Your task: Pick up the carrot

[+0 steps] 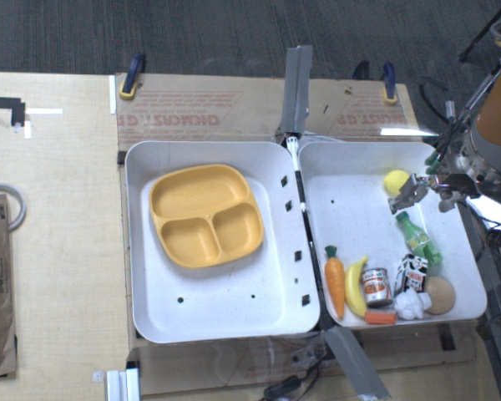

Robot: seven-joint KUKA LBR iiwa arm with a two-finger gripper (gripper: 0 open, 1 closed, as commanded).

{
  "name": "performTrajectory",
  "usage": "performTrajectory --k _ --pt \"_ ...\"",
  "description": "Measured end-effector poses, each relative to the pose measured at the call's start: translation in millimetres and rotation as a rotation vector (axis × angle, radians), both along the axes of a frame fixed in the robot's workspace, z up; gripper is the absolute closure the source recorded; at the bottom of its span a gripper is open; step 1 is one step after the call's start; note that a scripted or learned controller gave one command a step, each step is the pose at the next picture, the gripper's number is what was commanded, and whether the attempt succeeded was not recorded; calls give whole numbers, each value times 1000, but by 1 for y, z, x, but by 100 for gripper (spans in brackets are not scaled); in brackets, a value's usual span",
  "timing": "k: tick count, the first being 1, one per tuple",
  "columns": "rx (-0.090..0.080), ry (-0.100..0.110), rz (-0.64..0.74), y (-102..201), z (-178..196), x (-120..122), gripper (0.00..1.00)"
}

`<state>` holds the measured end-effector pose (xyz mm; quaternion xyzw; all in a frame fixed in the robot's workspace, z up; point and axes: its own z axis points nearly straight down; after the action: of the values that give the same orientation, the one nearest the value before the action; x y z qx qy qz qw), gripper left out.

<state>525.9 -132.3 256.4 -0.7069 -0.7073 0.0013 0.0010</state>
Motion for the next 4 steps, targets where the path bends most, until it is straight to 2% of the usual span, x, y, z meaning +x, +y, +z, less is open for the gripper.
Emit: performTrajectory --k 1,2,3,4 --pt "1 2 79 98 -66 -49 0" --pt "0 0 -60 35 -164 -5 0" --pt "-1 -1 -235 52 -66 -28 0" --pt "-2 -2 -198 64 38 -31 0"
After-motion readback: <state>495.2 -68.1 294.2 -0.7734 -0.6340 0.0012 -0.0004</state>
